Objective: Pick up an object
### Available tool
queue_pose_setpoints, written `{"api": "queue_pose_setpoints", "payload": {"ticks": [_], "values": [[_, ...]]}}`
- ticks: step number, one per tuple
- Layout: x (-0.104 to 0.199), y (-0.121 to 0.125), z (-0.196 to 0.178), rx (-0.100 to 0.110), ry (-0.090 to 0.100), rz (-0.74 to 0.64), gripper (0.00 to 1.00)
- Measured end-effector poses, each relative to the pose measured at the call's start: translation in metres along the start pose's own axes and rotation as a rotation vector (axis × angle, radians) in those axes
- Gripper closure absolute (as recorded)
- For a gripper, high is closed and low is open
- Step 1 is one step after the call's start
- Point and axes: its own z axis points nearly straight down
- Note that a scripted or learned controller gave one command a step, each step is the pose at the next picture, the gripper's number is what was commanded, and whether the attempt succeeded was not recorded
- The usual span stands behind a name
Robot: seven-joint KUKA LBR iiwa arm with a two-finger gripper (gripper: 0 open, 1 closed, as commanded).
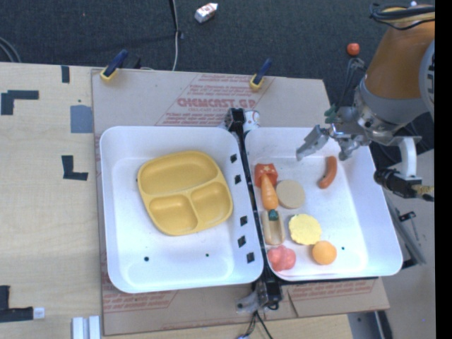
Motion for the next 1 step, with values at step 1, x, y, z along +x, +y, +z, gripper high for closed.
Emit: {"api": "queue_pose_setpoints", "payload": {"ticks": [1], "values": [[0.0426,0.0382,0.0868,0.004,0.001,-0.003,0.0]]}}
